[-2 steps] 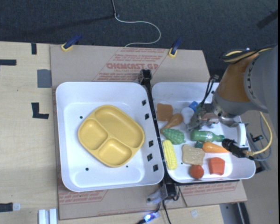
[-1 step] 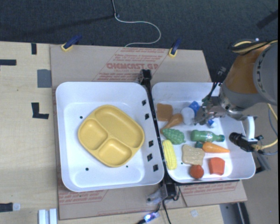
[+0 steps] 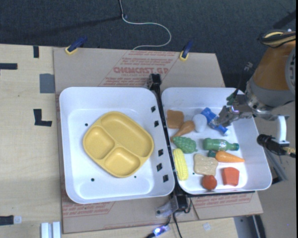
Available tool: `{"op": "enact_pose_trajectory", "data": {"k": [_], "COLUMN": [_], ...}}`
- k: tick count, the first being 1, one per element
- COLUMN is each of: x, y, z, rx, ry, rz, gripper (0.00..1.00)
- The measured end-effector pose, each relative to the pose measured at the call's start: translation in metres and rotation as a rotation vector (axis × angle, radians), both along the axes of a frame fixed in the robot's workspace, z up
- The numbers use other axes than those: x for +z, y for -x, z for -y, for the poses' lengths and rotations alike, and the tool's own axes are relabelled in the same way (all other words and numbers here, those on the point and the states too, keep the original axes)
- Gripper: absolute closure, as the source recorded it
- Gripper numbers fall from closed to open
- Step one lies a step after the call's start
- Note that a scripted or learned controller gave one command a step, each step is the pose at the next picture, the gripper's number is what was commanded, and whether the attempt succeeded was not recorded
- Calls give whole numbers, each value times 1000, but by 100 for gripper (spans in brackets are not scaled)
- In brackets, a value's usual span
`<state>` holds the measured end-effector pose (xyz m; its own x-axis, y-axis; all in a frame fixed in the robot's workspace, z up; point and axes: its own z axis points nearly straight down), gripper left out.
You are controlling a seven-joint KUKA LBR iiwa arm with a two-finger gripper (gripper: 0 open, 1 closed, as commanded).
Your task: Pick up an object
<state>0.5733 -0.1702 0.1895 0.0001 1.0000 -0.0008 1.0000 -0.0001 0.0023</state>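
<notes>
Nearest the camera, along the front edge of the right-hand bin (image 3: 248, 182), sit a tomato (image 3: 209, 182) and a red block (image 3: 230, 176), with a slice of toast (image 3: 205, 164) and an ear of corn (image 3: 180, 163) just behind them. Further in lie a carrot (image 3: 229, 157), a green bottle (image 3: 219, 145), a broccoli piece (image 3: 184, 144), an orange cone-shaped piece (image 3: 185, 128) and a tan piece (image 3: 175, 118) toward the bin's left wall. The left bin (image 3: 69, 133) carries a yellow divided plate (image 3: 118, 143).

The end effector (image 3: 224, 119) hangs over the back right part of the right bin, directly above a blue object (image 3: 210, 117) that lies beside a small white piece (image 3: 199, 124). Whether its fingers are spread or pressed together I cannot tell; the view here is too coarse, and the blue object appears to rest on the bin floor, not in a grip.

The blue object is probably a light, hollow plastic toy: stiff, smooth and somewhat slippery, not fragile. It looks elongated, so pinching across its narrow width near the middle should hold best; a grip near an end could let it pivot or squirt out. The white piece touching it may get nudged along.
</notes>
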Motion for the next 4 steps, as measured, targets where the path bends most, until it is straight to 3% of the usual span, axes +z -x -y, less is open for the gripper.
{"op": "enact_pose_trajectory", "data": {"k": [1, 2, 4], "x": [37, 45, 22], "y": [-1, -15, -50], "z": [0, -47, -159], "rx": [2, 7, 7], "ry": [0, -3, -2], "rz": [0, -2, -4], "gripper": [100, 100, 100]}}
